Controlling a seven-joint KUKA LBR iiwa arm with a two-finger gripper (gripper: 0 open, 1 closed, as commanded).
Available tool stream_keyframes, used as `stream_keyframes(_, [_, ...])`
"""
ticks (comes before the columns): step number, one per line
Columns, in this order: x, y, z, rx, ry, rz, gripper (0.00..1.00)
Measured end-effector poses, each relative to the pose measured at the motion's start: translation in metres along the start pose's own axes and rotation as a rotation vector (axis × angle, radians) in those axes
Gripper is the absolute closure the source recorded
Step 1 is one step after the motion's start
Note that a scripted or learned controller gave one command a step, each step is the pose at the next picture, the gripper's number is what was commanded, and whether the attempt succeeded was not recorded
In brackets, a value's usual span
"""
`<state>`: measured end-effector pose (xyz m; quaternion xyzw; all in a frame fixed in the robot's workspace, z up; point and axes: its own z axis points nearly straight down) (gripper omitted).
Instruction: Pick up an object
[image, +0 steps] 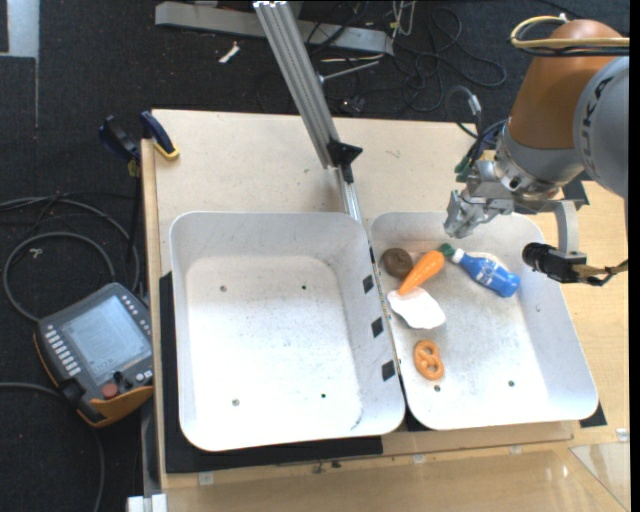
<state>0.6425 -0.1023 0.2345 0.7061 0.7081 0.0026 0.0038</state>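
gripper (462, 222) hangs over the far part of the right bin (560, 385), just above and a touch left of the blue bottle's (487, 272) white cap end. can't tell jaw state from this angle, the fingertips blur into the wrist hardware; nothing visibly between them. using the blue bottle as reference: it lies on its side in the right bin, cap pointing up-left toward the gripper, body angled down-right. orange carrot (422, 272) lies just left of the bottle, tilted, its lower end touching or overlapping a white crumpled object (418, 310), possibly a cloth or shell, hard to say. brown round object (397, 262) sits left of the carrot, close to the bin's left wall. orange pretzel-shaped piece (428, 360) lies well below the bottle, down-left of it, apart from the rest. left bin (200, 240) is far left of the bottle, the two bins touching along the middle edge. teach pendant (95, 350) sits on the floor past the left bin. grey arm (570, 100) with orange band comes in above-right of the bottle.
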Motion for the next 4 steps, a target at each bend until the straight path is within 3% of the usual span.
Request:
stream_keyframes(1, [0.0, 0.002, -0.045, 0.002, 0.0, 0.0, 1.0])
stream_keyframes(4, [0.152, -0.028, -0.036, 0.011, 0.003, -0.005, 1.0])
